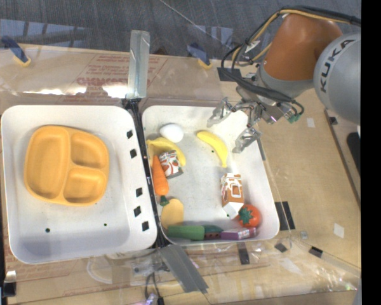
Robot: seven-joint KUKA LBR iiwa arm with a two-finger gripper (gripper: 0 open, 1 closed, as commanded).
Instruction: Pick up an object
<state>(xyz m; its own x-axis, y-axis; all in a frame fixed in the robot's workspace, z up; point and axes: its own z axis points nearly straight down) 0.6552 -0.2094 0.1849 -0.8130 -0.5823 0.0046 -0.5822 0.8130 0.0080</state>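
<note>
Presently the gripper [237,124] hovers with its fingers apart and nothing between them, over the right bin [271,196] beside the banana [214,146]. That toy banana likely handles as light, stiff and smooth; a grasp across its narrow middle suits it best.
</note>
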